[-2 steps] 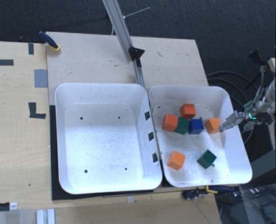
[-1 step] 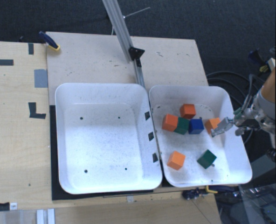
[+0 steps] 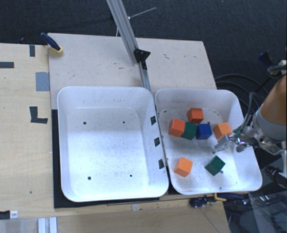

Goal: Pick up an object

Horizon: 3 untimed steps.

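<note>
Since the dark green block [image 3: 215, 165] lies loose on the right bin [image 3: 231, 99] floor just below my gripper [image 3: 224, 144] (whose opening I cannot tell), I fear a slanted descent could nudge it toward the orange block [image 3: 183, 166].

My grey arm with its orange band [image 3: 278, 111] is cut off at the right, so most of me goes unseen. My metal two-finger gripper [image 3: 224, 144] is too small and blurred to read. The green wooden cube [image 3: 189, 131] sits partly hidden behind its orange and blue neighbours.
</note>
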{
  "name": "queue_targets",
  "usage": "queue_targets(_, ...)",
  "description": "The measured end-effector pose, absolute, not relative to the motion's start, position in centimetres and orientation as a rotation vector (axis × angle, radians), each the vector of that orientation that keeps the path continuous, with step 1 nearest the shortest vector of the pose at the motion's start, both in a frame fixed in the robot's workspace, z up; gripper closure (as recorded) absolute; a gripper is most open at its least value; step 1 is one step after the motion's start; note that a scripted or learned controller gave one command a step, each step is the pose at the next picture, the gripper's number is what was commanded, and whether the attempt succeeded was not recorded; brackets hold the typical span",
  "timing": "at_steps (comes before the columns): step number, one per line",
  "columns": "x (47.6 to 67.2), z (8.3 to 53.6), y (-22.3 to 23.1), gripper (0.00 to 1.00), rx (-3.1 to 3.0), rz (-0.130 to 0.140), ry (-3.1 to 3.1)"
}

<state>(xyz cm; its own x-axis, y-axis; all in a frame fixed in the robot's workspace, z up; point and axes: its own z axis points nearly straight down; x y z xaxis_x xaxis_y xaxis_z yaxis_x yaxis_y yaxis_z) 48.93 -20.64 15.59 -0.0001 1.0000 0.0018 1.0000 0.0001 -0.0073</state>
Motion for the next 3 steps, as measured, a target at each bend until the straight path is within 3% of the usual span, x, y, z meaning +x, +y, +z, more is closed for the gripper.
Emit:
queue_targets(1,48.5,11.1,-20.0,0.0,-2.216,0.006,-2.219)
queue_targets(2,48.7,12.3,-20.0,1.0,-2.216,0.001,-2.221)
queue_targets(3,48.6,16.7,-19.3,1.0,-2.22,-0.002,-2.226)
